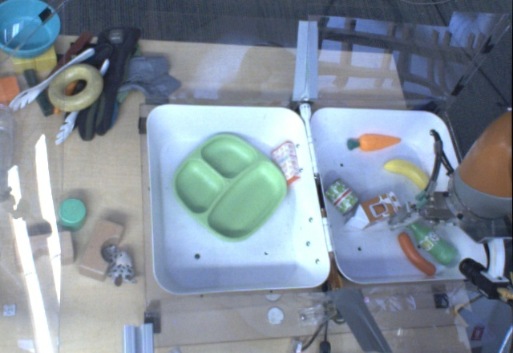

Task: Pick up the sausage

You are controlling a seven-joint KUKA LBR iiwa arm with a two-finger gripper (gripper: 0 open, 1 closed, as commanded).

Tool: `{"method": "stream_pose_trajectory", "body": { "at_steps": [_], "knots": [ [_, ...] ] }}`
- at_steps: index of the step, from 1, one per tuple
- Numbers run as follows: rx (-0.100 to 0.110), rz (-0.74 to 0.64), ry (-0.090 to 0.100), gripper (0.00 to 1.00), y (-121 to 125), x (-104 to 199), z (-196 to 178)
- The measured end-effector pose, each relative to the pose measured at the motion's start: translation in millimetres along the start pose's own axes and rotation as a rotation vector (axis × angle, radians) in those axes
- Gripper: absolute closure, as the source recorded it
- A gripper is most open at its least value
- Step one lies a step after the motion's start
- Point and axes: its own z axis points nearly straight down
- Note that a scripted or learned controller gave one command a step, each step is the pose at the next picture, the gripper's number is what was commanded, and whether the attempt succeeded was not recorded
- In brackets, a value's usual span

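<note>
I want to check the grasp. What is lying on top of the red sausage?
A green bottle-like item lies against the red sausage, seemingly overlapping its upper edge. The gripper hovers just above them; its fingertips are unclear.

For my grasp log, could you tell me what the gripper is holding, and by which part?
It cannot be told: the gripper sits low over the green bottle beside the sausage, with nothing visibly between its fingers.
</note>
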Motion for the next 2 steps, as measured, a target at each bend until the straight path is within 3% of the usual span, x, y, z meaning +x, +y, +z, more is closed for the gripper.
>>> {"method": "stream_pose_trajectory", "body": {
  "at_steps": [1,2],
  "knots": [
    [-0.001,-0.352,0.0,0.0,0.3,4.4,-0.6],
    [-0.008,-0.355,-0.001,1.0,3.9,5.6,-13.0]
  ]
}}
